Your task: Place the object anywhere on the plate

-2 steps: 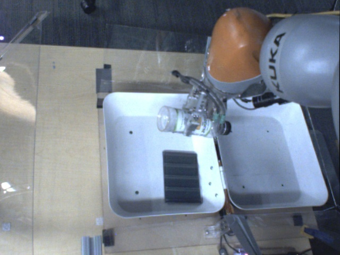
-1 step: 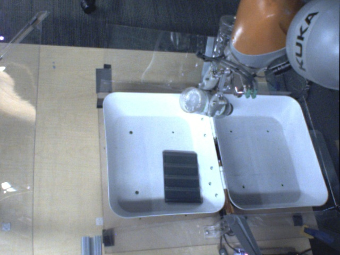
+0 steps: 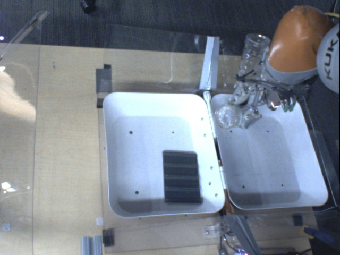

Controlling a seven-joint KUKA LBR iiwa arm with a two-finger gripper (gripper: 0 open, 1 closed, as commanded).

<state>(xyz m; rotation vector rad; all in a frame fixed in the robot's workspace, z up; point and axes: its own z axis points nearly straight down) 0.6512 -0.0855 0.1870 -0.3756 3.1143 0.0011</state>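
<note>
Note that your gripper (image 3: 245, 106) hangs over the right bin's (image 3: 276, 158) far-left corner, jaws' state indeterminable, while the dark ribbed plate (image 3: 181, 177) lies in the left bin (image 3: 154, 116), well leftward and nearer you, long axis front-to-back.

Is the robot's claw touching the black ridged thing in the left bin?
Apart. The camera view shows the gripper over the right bin's far left corner, while the black ridged thing lies in the left bin, the bin walls between them.
</note>
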